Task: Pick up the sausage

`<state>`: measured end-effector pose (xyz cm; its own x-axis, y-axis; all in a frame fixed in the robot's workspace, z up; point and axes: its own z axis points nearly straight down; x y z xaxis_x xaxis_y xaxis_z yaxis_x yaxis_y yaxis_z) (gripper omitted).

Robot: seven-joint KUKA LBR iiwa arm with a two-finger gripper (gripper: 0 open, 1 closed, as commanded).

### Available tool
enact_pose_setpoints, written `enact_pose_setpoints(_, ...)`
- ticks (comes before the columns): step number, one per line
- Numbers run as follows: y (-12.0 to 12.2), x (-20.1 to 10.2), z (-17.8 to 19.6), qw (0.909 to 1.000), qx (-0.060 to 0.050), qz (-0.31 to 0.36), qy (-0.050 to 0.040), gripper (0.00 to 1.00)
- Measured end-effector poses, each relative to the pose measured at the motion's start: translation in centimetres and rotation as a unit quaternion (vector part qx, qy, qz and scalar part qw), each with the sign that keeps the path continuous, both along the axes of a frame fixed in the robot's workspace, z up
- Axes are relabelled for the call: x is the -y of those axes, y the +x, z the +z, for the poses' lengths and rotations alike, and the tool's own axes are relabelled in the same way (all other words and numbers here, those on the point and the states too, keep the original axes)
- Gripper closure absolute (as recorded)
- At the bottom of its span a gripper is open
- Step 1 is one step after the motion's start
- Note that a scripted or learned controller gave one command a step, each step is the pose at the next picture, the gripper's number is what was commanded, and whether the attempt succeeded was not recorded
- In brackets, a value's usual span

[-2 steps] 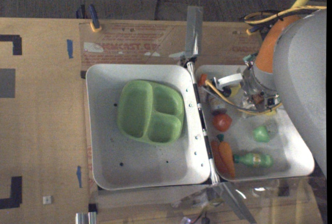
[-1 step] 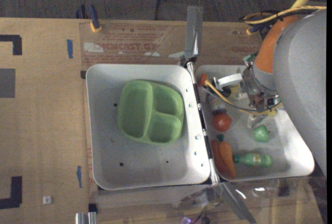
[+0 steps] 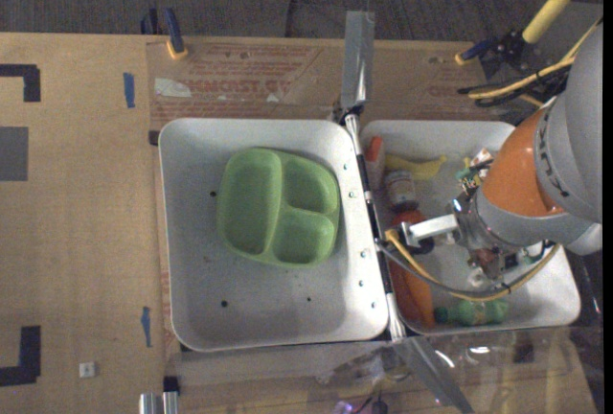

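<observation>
You've got a green plate (image 3: pixel 278 206) in the left bin (image 3: pixel 192 297). In the right bin (image 3: pixel 560 302), the sausage (image 3: pixel 407 217) looks to be the reddish piece by the left wall. The gripper (image 3: pixel 484 259) is over mid-bin, apart from it; open/shut, can't tell.

Two white bins (image 3: pixel 182 240), one green divided plate (image 3: pixel 278 206), one banana (image 3: pixel 421 168), one green bottle (image 3: pixel 474 311), one carrot (image 3: pixel 412 287)
</observation>
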<state>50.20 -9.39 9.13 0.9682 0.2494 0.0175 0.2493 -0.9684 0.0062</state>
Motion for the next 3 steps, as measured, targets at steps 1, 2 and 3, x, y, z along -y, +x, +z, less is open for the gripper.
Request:
enact_pose_setpoints(1, 0.0, 0.0, 0.0, 1.0000, 0.000, 0.000, 0.0001, 0.00)
enact_pose_setpoints(2, 0.0, 0.0, 0.0, 1.0000, 0.000, 0.000, 0.0001, 0.00)
enact_pose_setpoints(3, 4.8, 1.7, -0.3, 0.9970, -0.008, 0.077, 0.0006, 0.00)
